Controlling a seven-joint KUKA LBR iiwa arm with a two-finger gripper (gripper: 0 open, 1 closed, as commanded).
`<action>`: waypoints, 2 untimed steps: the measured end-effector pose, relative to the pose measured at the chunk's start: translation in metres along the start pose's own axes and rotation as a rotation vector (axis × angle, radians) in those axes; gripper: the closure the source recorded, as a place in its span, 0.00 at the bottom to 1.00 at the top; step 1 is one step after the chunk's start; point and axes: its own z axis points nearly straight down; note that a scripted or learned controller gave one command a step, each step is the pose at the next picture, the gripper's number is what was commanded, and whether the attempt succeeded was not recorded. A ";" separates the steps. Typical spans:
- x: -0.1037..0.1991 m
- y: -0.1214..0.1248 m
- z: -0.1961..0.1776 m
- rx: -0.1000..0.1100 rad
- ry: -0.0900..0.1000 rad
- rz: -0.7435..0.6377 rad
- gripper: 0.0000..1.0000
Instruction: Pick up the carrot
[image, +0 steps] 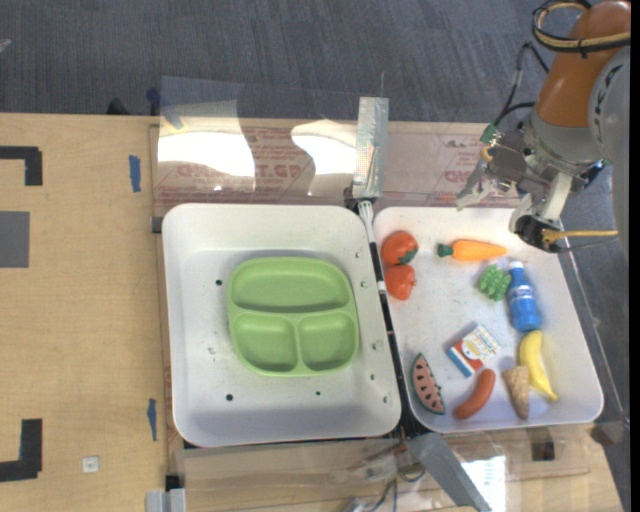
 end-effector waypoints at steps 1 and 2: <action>-0.046 -0.012 0.109 -0.010 0.003 -0.070 0.00; -0.064 0.006 0.114 0.005 0.025 -0.070 0.00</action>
